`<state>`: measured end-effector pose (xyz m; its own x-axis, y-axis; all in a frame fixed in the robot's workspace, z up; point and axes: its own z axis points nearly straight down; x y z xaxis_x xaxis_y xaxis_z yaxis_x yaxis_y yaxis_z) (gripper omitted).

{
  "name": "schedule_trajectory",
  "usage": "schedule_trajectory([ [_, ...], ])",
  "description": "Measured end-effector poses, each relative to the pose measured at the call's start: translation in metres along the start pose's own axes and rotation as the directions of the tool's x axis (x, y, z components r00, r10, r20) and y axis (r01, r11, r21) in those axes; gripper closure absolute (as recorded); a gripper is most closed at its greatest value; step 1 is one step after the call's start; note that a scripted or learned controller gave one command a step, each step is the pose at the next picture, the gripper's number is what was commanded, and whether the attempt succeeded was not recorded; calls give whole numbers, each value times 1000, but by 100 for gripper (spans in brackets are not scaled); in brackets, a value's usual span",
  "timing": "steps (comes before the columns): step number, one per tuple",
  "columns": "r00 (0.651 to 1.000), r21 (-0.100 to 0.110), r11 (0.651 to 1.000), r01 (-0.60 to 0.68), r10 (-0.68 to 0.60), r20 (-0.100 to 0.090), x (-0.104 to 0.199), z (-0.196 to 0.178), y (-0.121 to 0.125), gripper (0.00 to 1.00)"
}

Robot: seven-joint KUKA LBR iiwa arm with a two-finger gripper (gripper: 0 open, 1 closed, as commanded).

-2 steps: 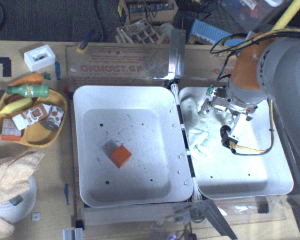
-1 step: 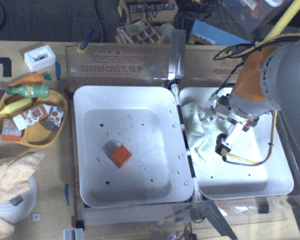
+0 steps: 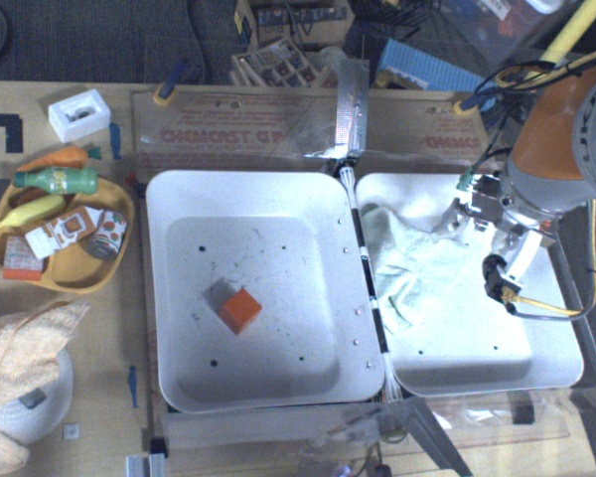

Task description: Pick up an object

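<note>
Toward the near-left part of the left bin (image 3: 169,207) you find an orange block (image 3: 242,310), lying cornerwise, one corner pointing near. Your end effector (image 3: 477,207) hangs over the right bin (image 3: 546,366), above a pale crumpled cloth (image 3: 407,266); whether it grips anything, you cannot tell.

A yellow bowl (image 3: 79,271) of packets, a banana (image 3: 25,212) and a green bottle (image 3: 58,180) is seen left of the bins. A white box (image 3: 78,114) is placed behind it.
</note>
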<state>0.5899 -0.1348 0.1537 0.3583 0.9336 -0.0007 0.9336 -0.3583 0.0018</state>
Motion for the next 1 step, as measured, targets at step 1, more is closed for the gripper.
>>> schedule_trajectory([
  [1, 1000, -1, 1000, 2, -2, 1, -67, -5, 28, 0],
])
